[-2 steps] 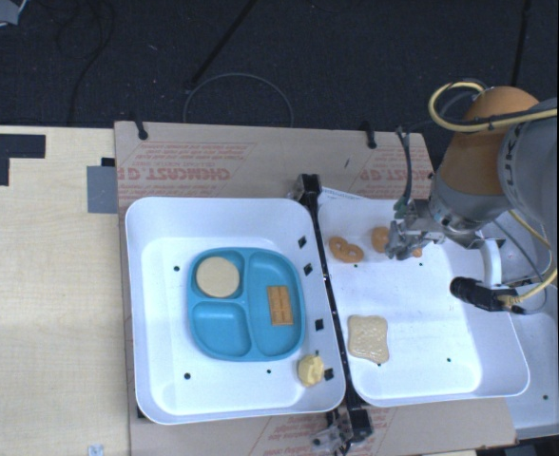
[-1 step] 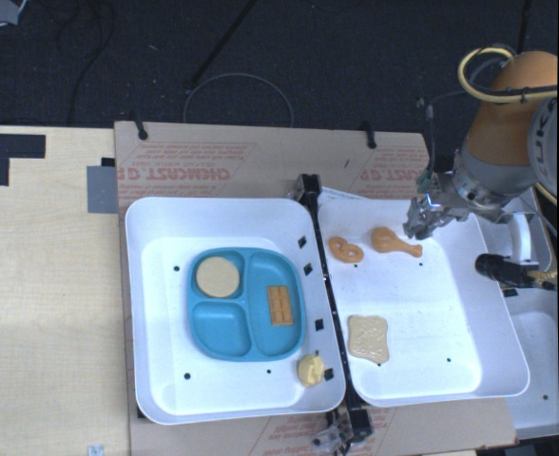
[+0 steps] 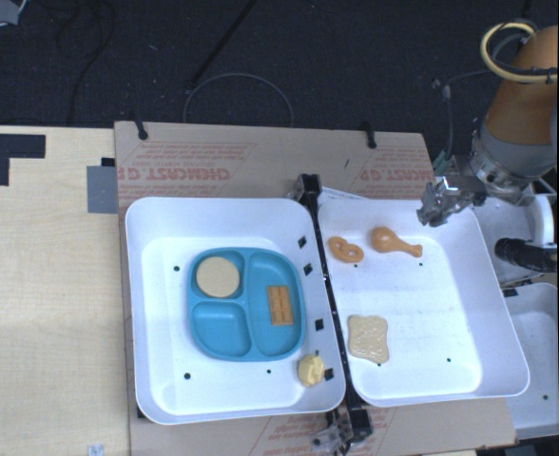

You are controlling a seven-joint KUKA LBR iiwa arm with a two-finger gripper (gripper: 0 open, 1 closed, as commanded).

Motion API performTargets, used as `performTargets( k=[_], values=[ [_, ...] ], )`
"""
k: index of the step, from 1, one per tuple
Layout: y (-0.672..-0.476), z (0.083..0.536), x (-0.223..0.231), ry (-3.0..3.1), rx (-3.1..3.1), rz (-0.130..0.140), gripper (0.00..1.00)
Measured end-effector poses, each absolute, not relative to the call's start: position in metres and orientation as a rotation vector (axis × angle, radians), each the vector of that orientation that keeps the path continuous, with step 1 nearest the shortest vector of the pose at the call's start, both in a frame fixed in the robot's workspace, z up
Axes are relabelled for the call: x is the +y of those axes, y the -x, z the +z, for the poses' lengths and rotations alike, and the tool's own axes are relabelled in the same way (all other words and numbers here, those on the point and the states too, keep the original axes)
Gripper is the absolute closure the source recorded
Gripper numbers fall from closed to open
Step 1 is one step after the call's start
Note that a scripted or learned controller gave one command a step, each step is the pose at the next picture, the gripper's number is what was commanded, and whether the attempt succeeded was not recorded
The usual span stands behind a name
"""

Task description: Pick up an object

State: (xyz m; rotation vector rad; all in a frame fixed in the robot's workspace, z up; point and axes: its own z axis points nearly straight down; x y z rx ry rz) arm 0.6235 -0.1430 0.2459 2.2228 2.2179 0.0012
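In the right bin (image 3: 470,350) lie three toy foods. A brown drumstick (image 3: 395,243) lies near the far side, with its thin end pointing right. Just to its left is a small orange pretzel (image 3: 346,250), close to the wall between the bins. A pale slice of bread (image 3: 368,338) lies flat closer to the near side, well apart from the other two.

The gripper (image 3: 438,204) is over the far right corner of this bin, up and to the right of the drumstick. It holds nothing. It is too small and dark to tell how wide it is. The grey arm (image 3: 519,103) with its orange band comes in from the right.

In the left bin (image 3: 156,350) sits a blue tray (image 3: 232,335) with three parts. A round tan cookie (image 3: 217,276) lies in the far left part. A small brown cracker (image 3: 279,304) lies in the long right part. A lumpy yellow thing (image 3: 310,370) sits in the near right corner of this bin, just outside the tray.

Both bins rest on a brown board (image 3: 260,164) with red letters.
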Motion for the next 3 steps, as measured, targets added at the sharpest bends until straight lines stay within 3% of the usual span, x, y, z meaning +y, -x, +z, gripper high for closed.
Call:
performTargets(
  k=[1, 3],
  values=[
    [-0.621, 0.252, -0.092, -2.220, 2.227, -0.002, 1.00],
    [-0.614, 0.223, 0.016, -2.220, 2.229, -0.004, 1.00]
  ],
)
